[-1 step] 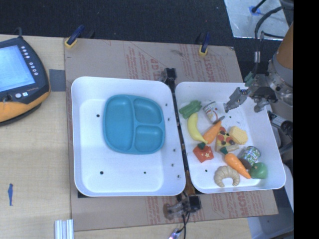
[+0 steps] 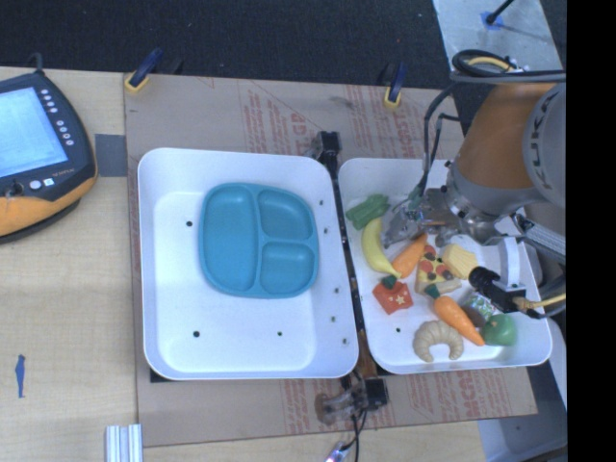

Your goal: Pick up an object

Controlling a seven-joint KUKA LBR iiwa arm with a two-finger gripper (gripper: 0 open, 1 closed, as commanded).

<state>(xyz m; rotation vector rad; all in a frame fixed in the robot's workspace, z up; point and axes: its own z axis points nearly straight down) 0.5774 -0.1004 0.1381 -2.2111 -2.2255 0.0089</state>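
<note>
Claw (image 2: 402,227) hangs low in the right bin (image 2: 385,349), near its upper middle, just above the toys. Its metal fingers are a blur against the clutter, so I cannot tell how wide they stand or whether anything sits between them. They reach down close to a carrot (image 2: 409,256) that lies tilted just beside a banana (image 2: 373,248); whether they touch either is unclear. A green piece (image 2: 367,210) lies just left of the claw. Lower in the same bin are a strawberry (image 2: 393,295), a pizza slice (image 2: 435,275), a second carrot (image 2: 458,320), a croissant (image 2: 439,340) and a yellow block (image 2: 459,260). The left bin (image 2: 173,349) holds a teal divided plate (image 2: 258,240). A tablet (image 2: 38,152) lies on the bench at far left.
</note>
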